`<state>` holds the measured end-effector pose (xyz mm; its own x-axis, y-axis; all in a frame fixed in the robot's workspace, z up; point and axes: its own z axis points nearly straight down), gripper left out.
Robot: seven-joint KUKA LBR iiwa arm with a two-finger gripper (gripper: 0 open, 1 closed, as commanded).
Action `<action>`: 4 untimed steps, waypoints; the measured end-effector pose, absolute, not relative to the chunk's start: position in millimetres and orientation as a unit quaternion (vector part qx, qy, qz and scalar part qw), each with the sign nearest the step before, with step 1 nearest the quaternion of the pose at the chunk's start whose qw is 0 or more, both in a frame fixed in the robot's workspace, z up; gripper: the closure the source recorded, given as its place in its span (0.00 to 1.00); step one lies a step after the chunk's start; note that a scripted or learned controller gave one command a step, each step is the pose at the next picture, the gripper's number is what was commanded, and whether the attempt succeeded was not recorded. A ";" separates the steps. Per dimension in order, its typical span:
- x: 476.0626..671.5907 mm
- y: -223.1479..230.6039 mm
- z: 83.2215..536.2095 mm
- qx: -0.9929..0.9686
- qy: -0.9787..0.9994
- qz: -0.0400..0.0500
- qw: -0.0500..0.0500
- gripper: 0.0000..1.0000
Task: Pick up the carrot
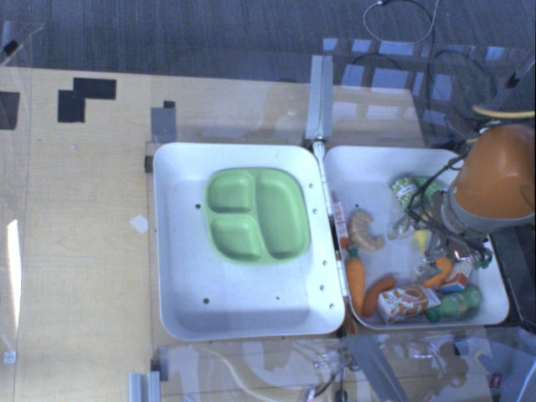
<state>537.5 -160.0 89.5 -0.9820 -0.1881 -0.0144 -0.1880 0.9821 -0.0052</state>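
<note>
I find the carrot (355, 281) lying against the left wall of the right bin (501, 310), beside a juice carton (405, 303). My gripper (448, 243) hangs well right of it; finger state I cannot tell. I should approach vertically, clearing the wall.

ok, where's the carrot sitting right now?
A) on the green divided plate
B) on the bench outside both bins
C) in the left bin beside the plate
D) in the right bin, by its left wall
D: the carrot lies in the right bin, along its left wall, near the front corner; the green plate sits alone in the left bin.
</note>
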 end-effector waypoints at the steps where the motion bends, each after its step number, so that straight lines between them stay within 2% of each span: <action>1: 540.5 -159.6 101.4 -0.093 0.996 -0.002 0.011 1.00; 2: 540.5 -159.4 101.4 -0.092 0.996 -0.002 0.011 0.00; 3: 507.6 -188.8 89.2 -0.114 0.993 -0.002 0.007 0.00; 4: 511.2 -188.9 101.2 -0.114 0.993 -0.003 0.011 1.00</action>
